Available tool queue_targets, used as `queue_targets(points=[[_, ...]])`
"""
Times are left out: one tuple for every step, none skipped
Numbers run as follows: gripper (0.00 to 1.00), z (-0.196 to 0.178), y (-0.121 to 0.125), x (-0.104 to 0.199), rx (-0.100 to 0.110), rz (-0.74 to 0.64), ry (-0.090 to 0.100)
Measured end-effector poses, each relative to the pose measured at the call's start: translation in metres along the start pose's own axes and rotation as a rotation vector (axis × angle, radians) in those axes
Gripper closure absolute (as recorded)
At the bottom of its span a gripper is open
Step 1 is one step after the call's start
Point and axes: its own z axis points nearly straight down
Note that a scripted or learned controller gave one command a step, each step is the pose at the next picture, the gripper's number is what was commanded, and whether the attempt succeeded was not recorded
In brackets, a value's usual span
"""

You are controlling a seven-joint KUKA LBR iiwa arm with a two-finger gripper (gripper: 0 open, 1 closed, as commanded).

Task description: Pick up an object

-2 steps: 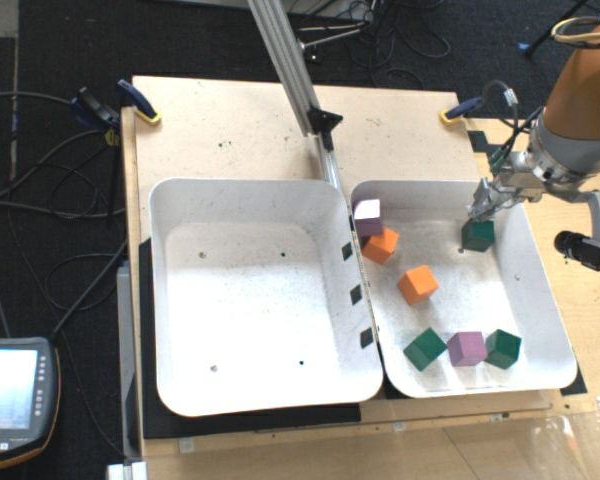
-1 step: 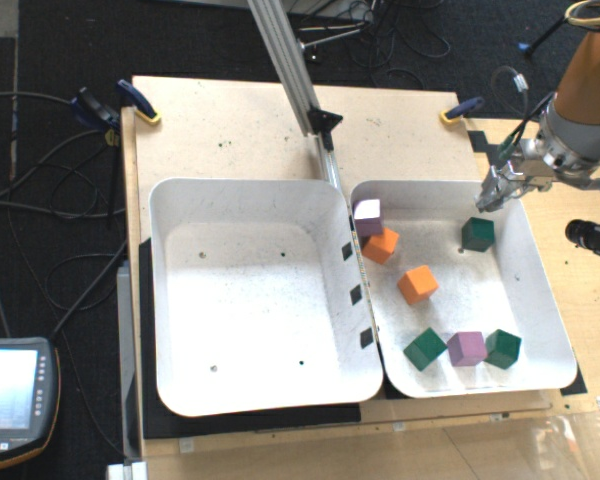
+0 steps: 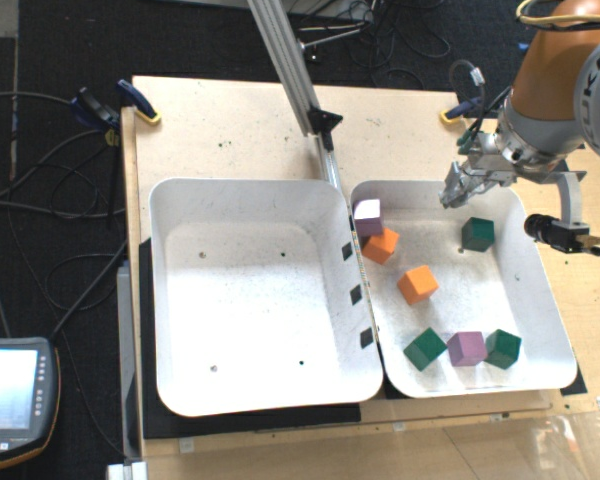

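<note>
Your tool (image 3: 458,194) hangs over the far edge of the right bin (image 3: 540,298), carrying nothing visible; whether it's spread, you cannot tell. The nearest candidate, a dark green cube (image 3: 477,234), sits just beside it, ungrasped. The whole pick remains.

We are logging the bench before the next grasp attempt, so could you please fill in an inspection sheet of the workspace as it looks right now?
Surface: tan bench bearing the left bin and the right bin side by side.
Job's things: all in the right bin: white and purple block, two orange cubes, three green cubes, purple cube.
Clutter: nothing seen.
Grippers: gripper hangs above the right bin's far edge, holding nothing visible.
Cables: black cables on the floor at left and behind the bench.
Surroundings: metal pole, blue clamps, handheld screen.
</note>
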Motion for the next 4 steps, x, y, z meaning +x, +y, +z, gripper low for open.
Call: queue_targets(points=[[1.0,-0.005,0.006,0.044,-0.001,0.001,0.0],[1.0,-0.014,0.017,0.098,-0.002,-0.001,0.001],[1.0,-0.002,0.021,0.154,0.002,0.0,0.0],[1.0,0.002,0.019,0.216,0.001,-0.001,0.001]])
